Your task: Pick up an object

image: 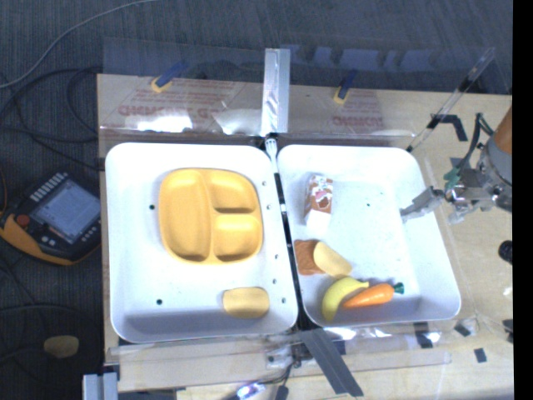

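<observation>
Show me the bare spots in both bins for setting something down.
Right bin: bare floor right of the snack packet, above the carrot. Left bin: a bare strip below the yellow tray, left of the bread roll. The right bin's lower-left corner is crowded.

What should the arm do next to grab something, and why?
Probably swing the gripper left and toward the bin's near side, over the carrot. The gripper sits at the right bin's right edge, holding nothing, while the carrot, banana and other items lie along that bin's left and near side.
</observation>
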{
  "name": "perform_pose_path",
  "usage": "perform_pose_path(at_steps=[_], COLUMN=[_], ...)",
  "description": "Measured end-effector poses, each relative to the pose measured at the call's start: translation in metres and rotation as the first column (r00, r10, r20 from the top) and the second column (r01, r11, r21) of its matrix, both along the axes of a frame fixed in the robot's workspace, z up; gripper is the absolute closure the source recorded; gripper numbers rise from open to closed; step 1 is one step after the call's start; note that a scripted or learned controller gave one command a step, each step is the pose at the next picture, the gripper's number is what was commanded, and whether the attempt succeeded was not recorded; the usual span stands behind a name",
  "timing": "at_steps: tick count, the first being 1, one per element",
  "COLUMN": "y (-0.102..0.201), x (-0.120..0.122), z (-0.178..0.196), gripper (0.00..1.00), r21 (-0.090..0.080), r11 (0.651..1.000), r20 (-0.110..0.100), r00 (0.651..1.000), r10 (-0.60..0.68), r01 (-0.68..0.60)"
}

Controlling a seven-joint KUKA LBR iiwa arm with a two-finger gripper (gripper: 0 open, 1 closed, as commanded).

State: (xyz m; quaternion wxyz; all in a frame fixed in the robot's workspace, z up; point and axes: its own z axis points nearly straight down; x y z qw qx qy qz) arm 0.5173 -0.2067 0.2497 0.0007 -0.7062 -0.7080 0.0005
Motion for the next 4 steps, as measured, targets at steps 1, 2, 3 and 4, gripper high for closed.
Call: perform_pose_path(at_steps=[1,2,3,4], y=[0.031,0.101,0.101,0.090], x=[0.076,0.059,0.111,0.137], z=[-0.076,-0.104,-0.160,-0.164], gripper=[0.00,0.00,0.00,0.00], r21=[-0.001,0.000,-0.007,0.036], r11=[0.985,0.977,0.966,0.949], r20=[0.000,0.000,0.010,-0.066], r00=[0.985,0.977,0.966,0.947], r10=[0.172,0.214,0.257,0.314], r01=[-0.172,-0.214,-0.257,-0.312])
